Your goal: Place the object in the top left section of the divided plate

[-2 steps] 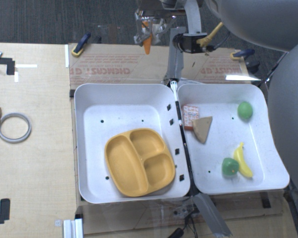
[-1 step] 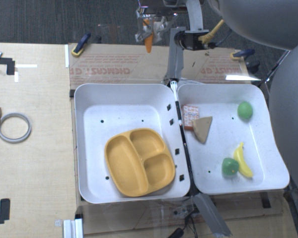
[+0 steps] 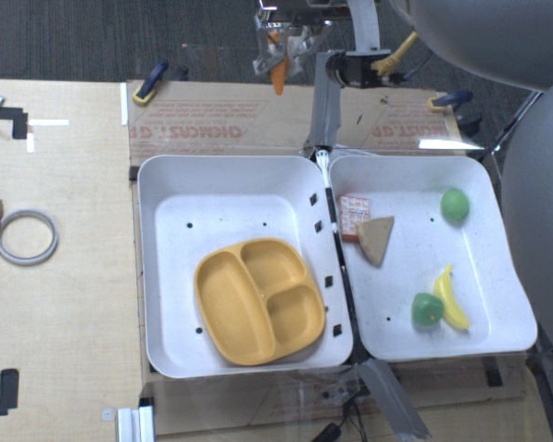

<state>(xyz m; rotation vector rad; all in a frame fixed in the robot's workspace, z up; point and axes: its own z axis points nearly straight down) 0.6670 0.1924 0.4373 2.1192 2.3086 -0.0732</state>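
Note:
The yellow divided plate [image 3: 229, 313] lies in the left white bin [image 3: 166, 247], with one large section on its left and two smaller ones on its right. My gripper [image 3: 278, 61] hangs high above the far edge of the bench, beyond the left bin's back right corner. A small orange, carrot-like object [image 3: 277, 79] pokes down from between its fingers, well clear of the plate.
The right bin [image 3: 498, 247] holds a green ball [image 3: 454, 205], a banana [image 3: 452, 300], a green fruit [image 3: 427, 310], a tan wedge [image 3: 376, 238] and a small red-and-white box [image 3: 353, 215]. Cardboard [image 3: 221, 122] lies behind the bins. A tape roll [image 3: 23, 236] sits on the left bench.

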